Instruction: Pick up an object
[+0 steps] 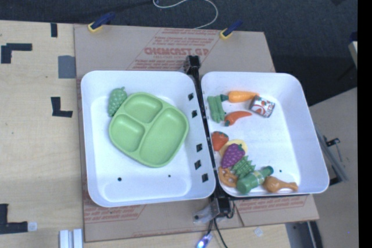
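The right white bin (302,125) holds several toy foods. A carrot (242,96) and a small red and white can (262,107) lie near its far side, with green beans (215,108) and an orange pepper (237,118) just left of them. Closer to the front lie a tomato (219,140), purple grapes (231,155), a green vegetable (252,179) and a tan drumstick-shaped piece (279,185). In the left white bin (96,142) rests a green divided plate (149,129), and a green bunch of grapes (117,100) touches its far left edge.
Both bins stand on a cardboard sheet (174,49) held by blue and yellow clamps (102,21) on a wooden bench. A white cable (186,3) loops over the dark floor behind. Black brackets (199,142) join the bins along the middle.
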